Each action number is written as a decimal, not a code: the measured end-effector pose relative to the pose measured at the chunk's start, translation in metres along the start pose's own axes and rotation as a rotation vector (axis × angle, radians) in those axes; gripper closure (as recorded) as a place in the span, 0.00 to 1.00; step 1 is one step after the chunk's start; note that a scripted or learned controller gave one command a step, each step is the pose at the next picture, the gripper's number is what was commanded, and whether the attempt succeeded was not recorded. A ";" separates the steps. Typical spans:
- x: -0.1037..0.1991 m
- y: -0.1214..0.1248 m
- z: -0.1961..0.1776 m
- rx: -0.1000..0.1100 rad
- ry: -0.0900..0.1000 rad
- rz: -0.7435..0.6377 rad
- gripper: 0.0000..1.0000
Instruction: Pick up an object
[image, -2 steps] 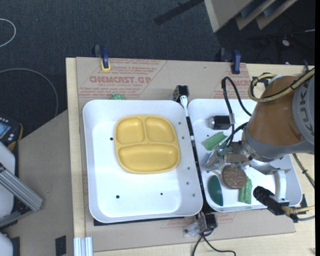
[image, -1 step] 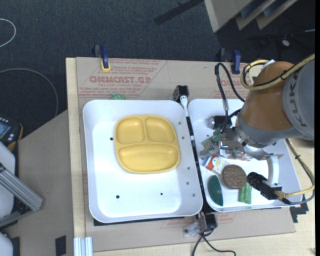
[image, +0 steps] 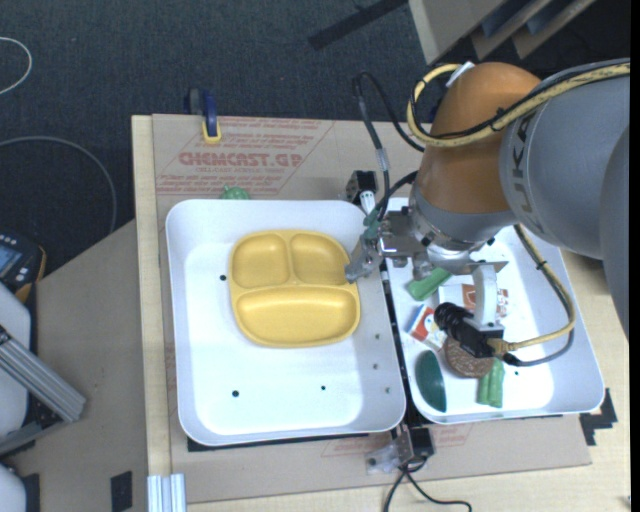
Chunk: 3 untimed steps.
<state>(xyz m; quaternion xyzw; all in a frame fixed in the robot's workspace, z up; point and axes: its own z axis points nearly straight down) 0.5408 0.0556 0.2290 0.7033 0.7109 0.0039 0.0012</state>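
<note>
Camera view: my pincer (image: 365, 258) is hovering, grip state untellable, yellow divided plate (image: 293, 288) lying at nine o'clock.

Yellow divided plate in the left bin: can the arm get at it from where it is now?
Probably yes. The yellow divided plate lies alone in the left bin, uncovered, with the gripper already at its right edge.

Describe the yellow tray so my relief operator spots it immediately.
Look at the left white bin. In its upper half lies the yellow divided plate, with two small compartments above one wide one. It is the only large item there; the right bin's items are small clutter.
</note>
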 end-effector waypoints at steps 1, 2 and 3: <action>-0.006 -0.001 -0.008 0.004 -0.003 0.010 1.00; -0.015 -0.047 -0.143 -0.009 -0.001 0.010 1.00; 0.011 -0.059 -0.214 -0.003 -0.001 0.007 1.00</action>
